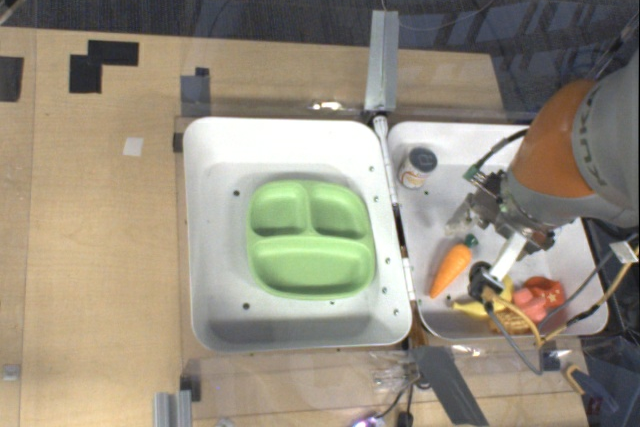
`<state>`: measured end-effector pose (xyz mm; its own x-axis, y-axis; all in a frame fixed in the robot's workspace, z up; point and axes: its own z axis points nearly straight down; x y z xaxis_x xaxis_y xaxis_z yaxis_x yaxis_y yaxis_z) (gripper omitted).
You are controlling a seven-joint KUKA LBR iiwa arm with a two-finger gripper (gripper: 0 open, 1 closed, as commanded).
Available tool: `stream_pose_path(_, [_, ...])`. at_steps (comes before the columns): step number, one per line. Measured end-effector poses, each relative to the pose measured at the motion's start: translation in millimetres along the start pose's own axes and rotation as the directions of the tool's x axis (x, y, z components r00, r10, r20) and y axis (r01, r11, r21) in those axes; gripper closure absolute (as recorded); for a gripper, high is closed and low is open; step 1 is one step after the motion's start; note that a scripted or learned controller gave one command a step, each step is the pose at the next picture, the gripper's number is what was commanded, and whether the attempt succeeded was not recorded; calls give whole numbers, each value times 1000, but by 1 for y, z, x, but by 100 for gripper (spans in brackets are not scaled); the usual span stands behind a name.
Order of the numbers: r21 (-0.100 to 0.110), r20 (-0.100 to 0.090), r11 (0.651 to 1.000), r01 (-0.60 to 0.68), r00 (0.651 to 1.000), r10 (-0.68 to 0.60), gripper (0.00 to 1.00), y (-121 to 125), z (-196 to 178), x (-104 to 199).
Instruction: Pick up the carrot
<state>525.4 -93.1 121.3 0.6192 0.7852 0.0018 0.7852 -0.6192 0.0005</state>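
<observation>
The orange carrot (449,271) lies at a slant in the right bin (440,143), near that bin's left wall, its green-tipped top end pointing up and right. My gripper (472,218) hangs over the bin just above and to the right of the carrot's top end, close to it. Nothing visibly sits in the gripper.
A green divided plate (308,237) lies in the left bin (215,215). In the right bin, a small round jar (416,165) stands at the far left corner, with a red toy (541,298) and a yellow piece (478,307) near the front edge.
</observation>
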Motion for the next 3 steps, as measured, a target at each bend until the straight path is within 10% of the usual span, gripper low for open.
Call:
stream_pose_path(1, [-16,-6,989,144,990,-144,0,-31,30,-14])
stream_pose_path(2, [-22,-11,989,145,989,-145,100,-30,18,-11])
stream_pose_path(3, [-2,-1,977,213,977,-213,100,-15,-64,51])
